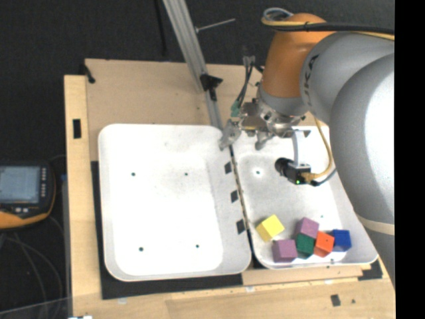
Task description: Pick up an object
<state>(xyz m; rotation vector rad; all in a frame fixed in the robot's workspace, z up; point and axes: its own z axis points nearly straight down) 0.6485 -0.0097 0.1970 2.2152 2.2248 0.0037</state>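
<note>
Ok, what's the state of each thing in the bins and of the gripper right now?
Yellow cube: lying loose in the right white bin, apart from the others.
Two purple cubes, green cube, orange cube, blue cube: clustered, untouched.
Gripper: above the bin's far end, holding nothing visible.

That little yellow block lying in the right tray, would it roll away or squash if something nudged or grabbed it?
Probably not. The yellow block looks like a cube with flat faces, so it should slide rather than roll. Its crisp edges suggest a stiff, solid piece that keeps its shape. It lies a little apart from the other blocks, so a push would likely move it alone.
</note>
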